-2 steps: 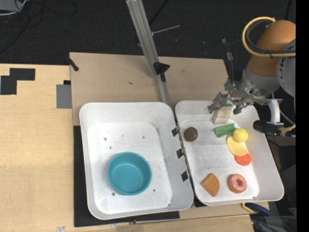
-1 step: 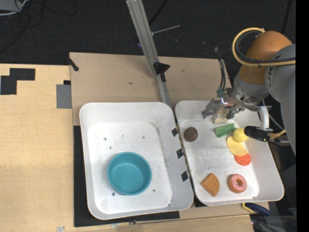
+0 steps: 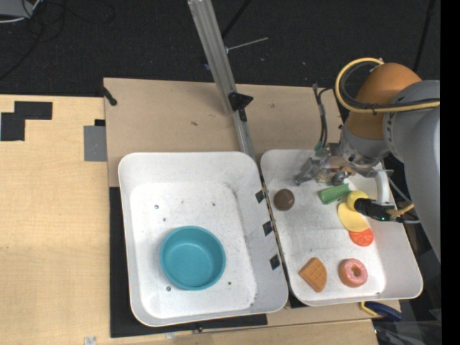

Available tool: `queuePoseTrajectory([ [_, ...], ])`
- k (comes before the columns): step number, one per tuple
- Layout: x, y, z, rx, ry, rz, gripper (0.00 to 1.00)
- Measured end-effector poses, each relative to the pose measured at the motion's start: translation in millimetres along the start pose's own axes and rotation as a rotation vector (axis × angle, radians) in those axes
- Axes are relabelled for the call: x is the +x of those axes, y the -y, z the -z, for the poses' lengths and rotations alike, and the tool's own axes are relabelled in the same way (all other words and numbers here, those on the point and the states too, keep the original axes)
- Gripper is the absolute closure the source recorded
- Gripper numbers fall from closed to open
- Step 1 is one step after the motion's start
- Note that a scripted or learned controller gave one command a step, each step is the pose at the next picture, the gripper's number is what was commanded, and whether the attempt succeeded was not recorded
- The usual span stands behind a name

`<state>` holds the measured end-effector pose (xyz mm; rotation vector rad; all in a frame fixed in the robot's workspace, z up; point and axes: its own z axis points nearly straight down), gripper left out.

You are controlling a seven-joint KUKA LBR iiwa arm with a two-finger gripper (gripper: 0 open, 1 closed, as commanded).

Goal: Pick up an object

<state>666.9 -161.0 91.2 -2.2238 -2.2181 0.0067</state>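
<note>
Several small objects lie in the right bin (image 3: 402, 279). A brown ball (image 3: 283, 199) sits near its left wall. A green piece (image 3: 334, 193), a yellow piece (image 3: 352, 218) and a red piece (image 3: 361, 237) lie in a cluster on the right. A pink donut (image 3: 353, 272) and an orange wedge (image 3: 313, 274) lie near the front. My gripper (image 3: 314, 172) hangs over the back of this bin, just up and left of the green piece and right of the ball. Its fingers look open, with nothing between them.
The left bin (image 3: 144, 171) holds a blue bowl (image 3: 192, 257) near its front. A metal rail (image 3: 219, 63) slants down from the back to the gap between the bins. Black clips (image 3: 267, 227) sit along the shared wall. The arm's cables (image 3: 381, 210) hang over the right bin's right side.
</note>
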Motion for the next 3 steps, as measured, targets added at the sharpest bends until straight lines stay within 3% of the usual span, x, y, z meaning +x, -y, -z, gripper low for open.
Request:
queuePoseTrajectory([
  [1, -0.9, 0.4, 10.8, 0.001, 0.001, 0.0, 1.0],
  [3, -12.2, -0.5, 101.1, -0.007, -0.002, 0.003, 1.0],
])
